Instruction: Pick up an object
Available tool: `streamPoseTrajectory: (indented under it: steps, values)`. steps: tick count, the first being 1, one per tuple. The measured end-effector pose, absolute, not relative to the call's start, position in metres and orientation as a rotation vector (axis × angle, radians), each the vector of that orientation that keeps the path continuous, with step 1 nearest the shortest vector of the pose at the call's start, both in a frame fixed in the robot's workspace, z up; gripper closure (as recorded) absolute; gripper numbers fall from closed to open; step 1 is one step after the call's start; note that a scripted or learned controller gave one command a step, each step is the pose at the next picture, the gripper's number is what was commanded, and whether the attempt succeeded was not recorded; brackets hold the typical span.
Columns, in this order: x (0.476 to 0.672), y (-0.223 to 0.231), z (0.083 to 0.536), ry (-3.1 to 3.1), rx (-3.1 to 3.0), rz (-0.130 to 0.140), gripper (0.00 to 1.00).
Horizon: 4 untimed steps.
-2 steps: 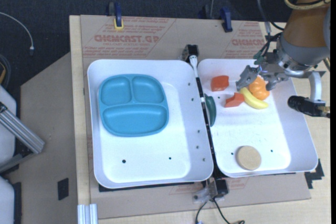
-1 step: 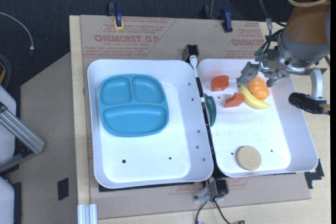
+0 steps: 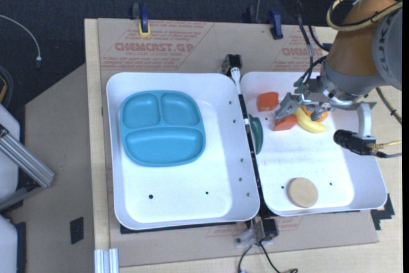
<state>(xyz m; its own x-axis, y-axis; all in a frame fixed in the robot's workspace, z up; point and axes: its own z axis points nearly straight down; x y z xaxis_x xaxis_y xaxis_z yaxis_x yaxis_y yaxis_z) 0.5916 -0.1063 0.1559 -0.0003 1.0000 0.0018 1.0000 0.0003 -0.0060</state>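
Note:
My gripper (image 3: 299, 109) hangs low over the back of the right bin (image 3: 319, 160), right above a small cluster of objects. A yellow banana (image 3: 311, 124) lies just below it, partly covered by the gripper. Touching the banana's left side is a red-orange piece (image 3: 284, 124). An orange block (image 3: 267, 100) sits just left of the gripper. A dark green object (image 3: 255, 133) rests against the bin's left wall. Near the front of the bin lies a tan round disc (image 3: 301, 192). I see nothing lifted off the bin floor.
The left bin (image 3: 192, 201) holds a blue divided plate (image 3: 163, 128) in its back half. A black cable end (image 3: 351, 140) hangs from the arm over the right bin's right side. Clamps (image 3: 144, 19) stand at the bench's back edge.

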Motion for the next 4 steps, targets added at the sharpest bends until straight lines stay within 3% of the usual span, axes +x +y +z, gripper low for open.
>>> streamPoseTrajectory:
  steps: [1, 2, 3, 4]
  values:
    - [0.590, -0.101, 0.093, -2.217, -2.218, 0.005, 0.00]
    - [0.589, -0.101, 0.084, -2.218, -2.219, 0.003, 0.00]
    - [0.590, -0.101, 0.095, -2.220, -2.222, 0.000, 1.00]
    - [0.593, -0.098, 0.138, -2.225, -2.224, -0.004, 1.00]
